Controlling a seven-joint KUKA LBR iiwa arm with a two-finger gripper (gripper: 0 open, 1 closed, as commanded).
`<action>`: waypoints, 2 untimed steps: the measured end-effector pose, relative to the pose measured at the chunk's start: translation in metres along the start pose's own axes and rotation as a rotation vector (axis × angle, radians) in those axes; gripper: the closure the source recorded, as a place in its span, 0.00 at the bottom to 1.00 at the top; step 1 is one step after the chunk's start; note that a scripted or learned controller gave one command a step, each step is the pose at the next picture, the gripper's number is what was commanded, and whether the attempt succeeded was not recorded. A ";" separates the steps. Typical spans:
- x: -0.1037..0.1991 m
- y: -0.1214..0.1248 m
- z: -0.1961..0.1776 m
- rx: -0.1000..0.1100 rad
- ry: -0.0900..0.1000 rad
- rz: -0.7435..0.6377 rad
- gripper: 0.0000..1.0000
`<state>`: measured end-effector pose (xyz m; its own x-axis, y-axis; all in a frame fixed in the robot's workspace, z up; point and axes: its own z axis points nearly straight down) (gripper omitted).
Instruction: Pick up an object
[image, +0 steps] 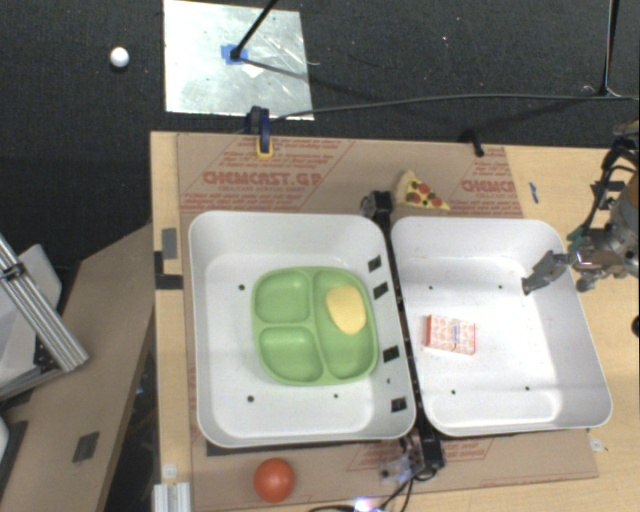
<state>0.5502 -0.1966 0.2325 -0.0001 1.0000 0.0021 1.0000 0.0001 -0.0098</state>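
A small pink and white packet (450, 334) lies flat on the floor of the right bin (560, 400), a little left of its middle. A yellow oval piece (346, 309) rests in the right compartment of a green divided plate (285, 345) in the left bin (215, 300). My gripper (556, 270) hangs over the right bin's upper right corner, up and right of the packet and well apart from it. One dark finger (545, 272) points left; nothing shows between the fingers.
A toy pizza slice (422, 193) lies on the board behind the bins. A red ball (273, 479) sits at the front, below the left bin. A metal frame (35, 310) stands at the far left.
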 end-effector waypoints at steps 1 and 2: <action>0.000 0.003 -0.007 -0.011 -0.003 -0.003 0.00; -0.008 -0.002 0.050 -0.007 -0.001 -0.001 0.00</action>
<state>0.5474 -0.2041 0.1829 -0.0008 1.0000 0.0007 1.0000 0.0008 -0.0023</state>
